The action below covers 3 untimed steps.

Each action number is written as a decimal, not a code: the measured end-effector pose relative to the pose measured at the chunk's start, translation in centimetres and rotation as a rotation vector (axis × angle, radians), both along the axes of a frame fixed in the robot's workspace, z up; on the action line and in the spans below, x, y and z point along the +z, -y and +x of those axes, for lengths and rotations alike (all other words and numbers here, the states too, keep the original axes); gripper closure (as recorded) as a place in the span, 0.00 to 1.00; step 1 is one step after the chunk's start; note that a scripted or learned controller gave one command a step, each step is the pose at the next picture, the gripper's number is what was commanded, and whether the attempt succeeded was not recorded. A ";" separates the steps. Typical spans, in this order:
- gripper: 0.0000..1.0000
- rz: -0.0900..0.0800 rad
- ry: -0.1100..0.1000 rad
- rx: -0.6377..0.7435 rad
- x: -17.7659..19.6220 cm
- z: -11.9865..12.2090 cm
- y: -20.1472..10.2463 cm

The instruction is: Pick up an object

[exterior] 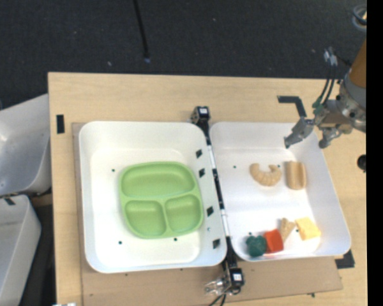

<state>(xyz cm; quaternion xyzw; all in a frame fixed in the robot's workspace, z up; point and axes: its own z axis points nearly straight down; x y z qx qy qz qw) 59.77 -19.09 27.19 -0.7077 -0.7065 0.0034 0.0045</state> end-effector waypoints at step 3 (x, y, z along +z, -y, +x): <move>0.00 -0.003 0.008 0.000 -9.6 0.1 -0.4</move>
